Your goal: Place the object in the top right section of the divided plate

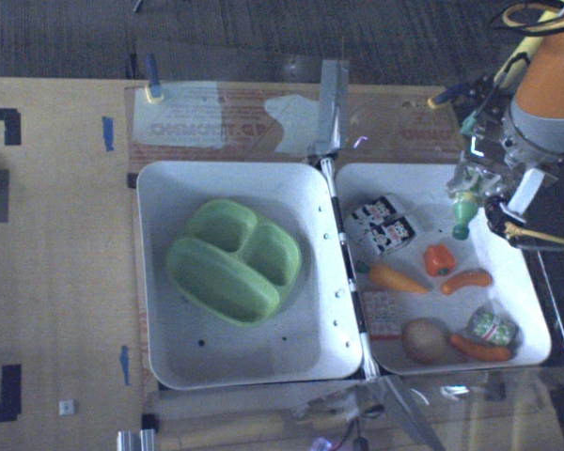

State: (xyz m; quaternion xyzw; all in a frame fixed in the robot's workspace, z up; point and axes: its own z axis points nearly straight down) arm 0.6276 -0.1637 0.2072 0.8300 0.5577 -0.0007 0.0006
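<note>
right now the gripper (pixel 466 198) sits at the upper right of the frame, over the top edge of the right bin (pixel 536 338), and it looks clenched on a small green bottle (pixel 462 216) that hangs below the fingers with its pale cap end up between them. i read that bottle as the thing to be placed. the green plate (pixel 233 260) lies well apart from it, in the left bin (pixel 160 341), turned at a slant, with two small sections along its upper side and one long section along its lower left.

by my judgement the bottle is light, stiff plastic, smooth and a bit slippery, so a hold near the neck can let it swing or slide; a grasp across the body would be steadier, though i cannot tell how deep the fingers sit. it is not fragile.

for room: the divider (pixel 343 252) between the bins runs down mid frame, and the bottle must pass above it. the plate's upper right section is shallow with low ridges, so a tall bottle may tip over into a neighbour section. below the gripper lie a carton (pixel 383 225), a red pepper (pixel 439 259), and a carrot (pixel 398 279), near but not touching the bottle.
</note>
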